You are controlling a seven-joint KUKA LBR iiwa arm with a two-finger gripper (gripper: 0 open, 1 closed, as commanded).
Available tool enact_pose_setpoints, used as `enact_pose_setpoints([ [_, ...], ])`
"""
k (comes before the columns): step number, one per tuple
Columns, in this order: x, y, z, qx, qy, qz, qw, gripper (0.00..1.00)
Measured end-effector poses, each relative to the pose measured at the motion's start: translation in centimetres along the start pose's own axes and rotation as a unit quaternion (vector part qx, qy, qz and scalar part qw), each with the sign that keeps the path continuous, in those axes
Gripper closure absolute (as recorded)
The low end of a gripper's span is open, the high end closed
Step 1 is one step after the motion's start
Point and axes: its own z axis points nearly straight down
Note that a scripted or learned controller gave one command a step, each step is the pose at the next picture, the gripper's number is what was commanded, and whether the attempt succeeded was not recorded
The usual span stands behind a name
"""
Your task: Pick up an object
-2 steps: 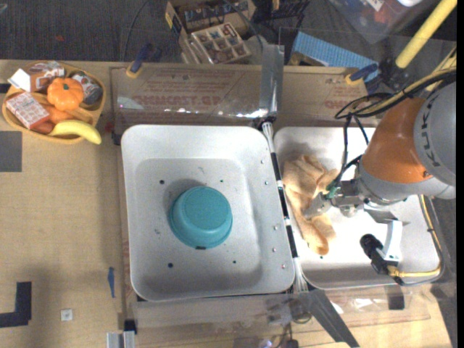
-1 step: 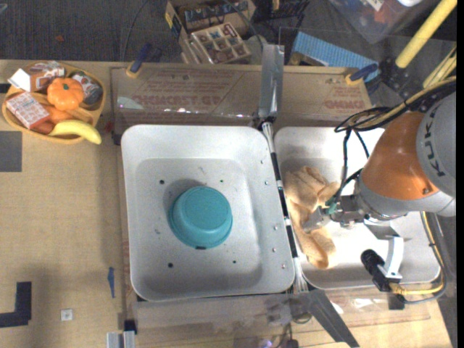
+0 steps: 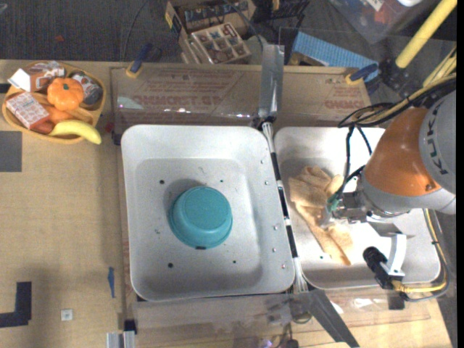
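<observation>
A teal bowl [image 3: 201, 216] lies upside down in the middle of the left bin [image 3: 145, 158]. In the right bin [image 3: 304, 143] lies a tan, crumpled glove-like cloth [image 3: 315, 209], stretching from the bin's left side toward its front. My gripper [image 3: 335, 210] is low over the cloth's right edge, hanging from the grey and orange arm that comes in from the right. Its fingertips are hidden against the cloth, and nothing is visibly lifted.
A metal divider [image 3: 272, 100] runs between the two bins. A cardboard wall [image 3: 188, 93] stands behind them. On the bench at the far left sits a basket of toy food [image 3: 54, 104] with an orange pumpkin and a banana.
</observation>
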Motion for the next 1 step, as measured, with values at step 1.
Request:
enact_pose_setpoints([
  [1, 2.90, 7.76, -8.12, 0.010, 0.001, -0.189, 0.9818, 1.00],
])
